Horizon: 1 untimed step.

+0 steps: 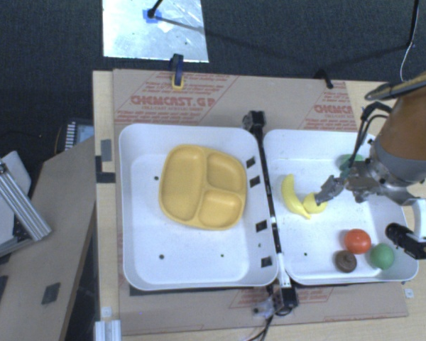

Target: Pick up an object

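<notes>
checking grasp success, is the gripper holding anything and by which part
Cannot be told: the gripper is at the right end of the yellow banana, but a hold is unclear.

This is a robotics lab bench, not a home or a shop. Two shallow white plastic bins (138, 261) sit side by side on a brown protective sheet printed with red lettering (199, 94), held at its far edge by a yellow-handled clamp (177, 73). Black cables (412, 20) trail over the dark carpeted floor (35, 41), where a shiny square metal plate (156, 20) lies. An aluminium extrusion frame (11, 194) stands at the left.
</notes>
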{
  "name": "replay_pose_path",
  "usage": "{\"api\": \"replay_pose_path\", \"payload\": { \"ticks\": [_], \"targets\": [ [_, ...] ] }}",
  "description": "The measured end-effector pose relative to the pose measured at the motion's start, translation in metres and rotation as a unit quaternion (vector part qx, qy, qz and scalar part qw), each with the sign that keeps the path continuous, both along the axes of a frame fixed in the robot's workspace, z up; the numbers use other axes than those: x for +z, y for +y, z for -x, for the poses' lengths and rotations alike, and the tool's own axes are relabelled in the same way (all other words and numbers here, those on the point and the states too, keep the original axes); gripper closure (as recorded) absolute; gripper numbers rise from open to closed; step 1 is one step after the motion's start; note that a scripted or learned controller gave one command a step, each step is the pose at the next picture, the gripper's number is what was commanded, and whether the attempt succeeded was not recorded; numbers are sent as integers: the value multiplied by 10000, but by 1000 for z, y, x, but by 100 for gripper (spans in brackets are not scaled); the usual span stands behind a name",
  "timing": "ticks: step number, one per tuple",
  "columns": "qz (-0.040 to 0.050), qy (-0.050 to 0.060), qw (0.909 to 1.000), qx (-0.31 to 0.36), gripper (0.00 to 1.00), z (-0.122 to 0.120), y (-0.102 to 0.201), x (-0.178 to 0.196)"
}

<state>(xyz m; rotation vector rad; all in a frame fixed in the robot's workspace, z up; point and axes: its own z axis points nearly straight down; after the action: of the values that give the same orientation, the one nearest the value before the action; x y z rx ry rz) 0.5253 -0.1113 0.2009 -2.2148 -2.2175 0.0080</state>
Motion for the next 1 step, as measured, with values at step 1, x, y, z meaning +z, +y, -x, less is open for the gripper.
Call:
{"api": "replay_pose_path", "payload": {
  "ticks": [1],
  "targets": [
    [8, -49, 10000, 11, 0, -2, 0, 4]
  ]
}}
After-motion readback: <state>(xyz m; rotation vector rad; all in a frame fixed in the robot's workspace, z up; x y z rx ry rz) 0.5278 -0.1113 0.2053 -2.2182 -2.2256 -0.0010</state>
